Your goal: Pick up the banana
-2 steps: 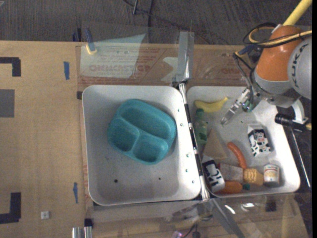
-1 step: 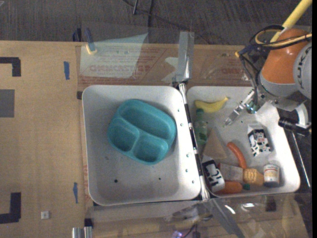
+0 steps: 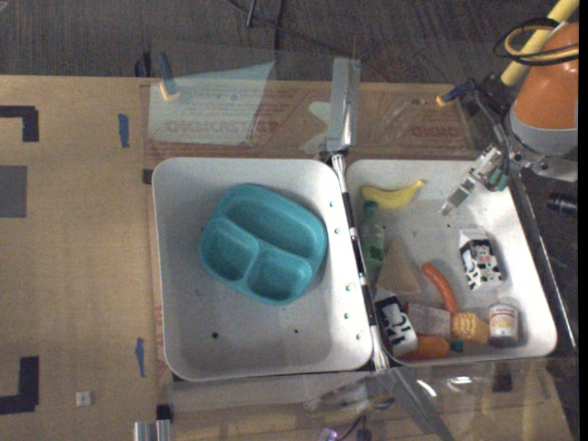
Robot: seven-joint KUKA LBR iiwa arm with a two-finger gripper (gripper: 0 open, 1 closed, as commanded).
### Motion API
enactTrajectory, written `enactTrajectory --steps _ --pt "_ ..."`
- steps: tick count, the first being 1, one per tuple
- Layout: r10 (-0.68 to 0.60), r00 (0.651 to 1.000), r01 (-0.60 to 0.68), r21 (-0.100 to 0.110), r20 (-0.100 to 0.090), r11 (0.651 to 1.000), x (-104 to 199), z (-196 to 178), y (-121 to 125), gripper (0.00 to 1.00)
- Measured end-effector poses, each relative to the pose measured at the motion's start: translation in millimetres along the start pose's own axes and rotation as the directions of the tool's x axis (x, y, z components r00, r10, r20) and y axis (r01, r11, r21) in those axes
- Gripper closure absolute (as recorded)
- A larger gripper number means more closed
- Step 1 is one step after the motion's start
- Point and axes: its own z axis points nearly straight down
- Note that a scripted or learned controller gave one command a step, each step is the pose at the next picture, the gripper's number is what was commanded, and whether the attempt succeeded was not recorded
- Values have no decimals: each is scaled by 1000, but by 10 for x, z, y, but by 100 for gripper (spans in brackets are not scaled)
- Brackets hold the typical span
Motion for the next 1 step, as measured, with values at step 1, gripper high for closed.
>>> enactTrajectory --steps 1 --pt "-63 998 64 11 -6 998 387 478 365 0"
